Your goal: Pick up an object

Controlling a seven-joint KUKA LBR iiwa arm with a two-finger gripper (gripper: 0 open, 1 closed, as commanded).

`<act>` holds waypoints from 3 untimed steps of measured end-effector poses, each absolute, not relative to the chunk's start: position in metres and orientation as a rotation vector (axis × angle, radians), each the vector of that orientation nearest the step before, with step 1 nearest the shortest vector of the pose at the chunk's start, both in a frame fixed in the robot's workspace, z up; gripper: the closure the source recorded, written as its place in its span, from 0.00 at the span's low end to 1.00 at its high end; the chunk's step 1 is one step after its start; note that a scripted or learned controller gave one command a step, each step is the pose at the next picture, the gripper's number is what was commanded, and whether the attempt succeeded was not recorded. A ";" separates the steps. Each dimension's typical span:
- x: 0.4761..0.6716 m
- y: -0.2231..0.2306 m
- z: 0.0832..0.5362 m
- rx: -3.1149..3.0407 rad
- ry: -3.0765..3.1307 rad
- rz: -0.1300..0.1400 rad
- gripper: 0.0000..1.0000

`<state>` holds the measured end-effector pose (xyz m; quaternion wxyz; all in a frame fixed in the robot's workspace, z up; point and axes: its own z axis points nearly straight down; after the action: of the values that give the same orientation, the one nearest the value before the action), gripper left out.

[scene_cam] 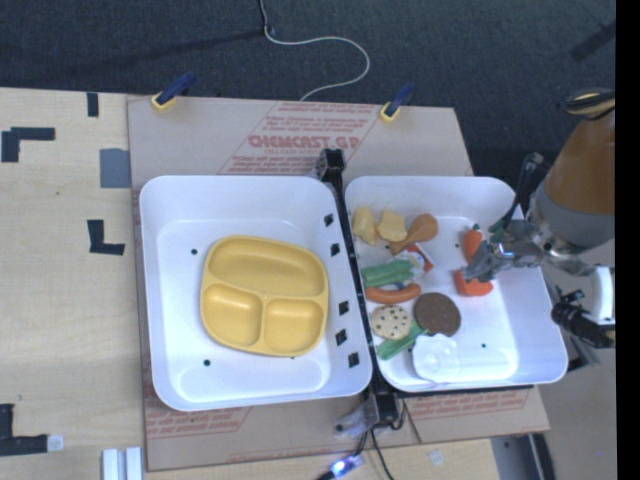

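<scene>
Dark carpet fills the top of the camera view, with a white cable (318,43) looping across it toward twelve o'clock. Below it lies a cardboard sheet (290,138) printed in red, clipped at its top edge by two yellow-and-blue clamps (172,91), and a pale wooden bench (60,298) runs out toward nine o'clock.

Two white bins sit side by side on the cardboard. At the centre of the left bin (170,208) lies a yellow tray (265,295) with three compartments.

The right bin (520,353) holds toy food crowded against its nine o'clock side: yellow pieces (378,228) at the top with a drumstick (420,230) just beside them, a green bean (386,273) under those, a hot dog (392,292) touching the bean, then a cookie (389,322) and a brown patty (437,313) side by side. A white lid (438,358) rests at six o'clock, touching the patty.

Toward three o'clock in that bin sits an orange carrot (473,268), apart from the other food. The arm (585,183) reaches in from three o'clock, and its gripper (484,261) is down right over the carrot. I cannot tell whether its fingers are spread or closed, nor whether the carrot lies between them.
</scene>
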<state>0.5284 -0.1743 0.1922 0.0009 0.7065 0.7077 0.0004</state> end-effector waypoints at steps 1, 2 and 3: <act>0.529 -0.174 0.225 2.219 2.223 0.000 1.00; 0.554 -0.129 0.234 2.215 2.229 0.002 1.00; 0.587 -0.085 0.238 2.216 2.227 0.001 1.00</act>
<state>0.5872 -0.0850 0.2382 -0.0002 0.7053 0.7089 0.0003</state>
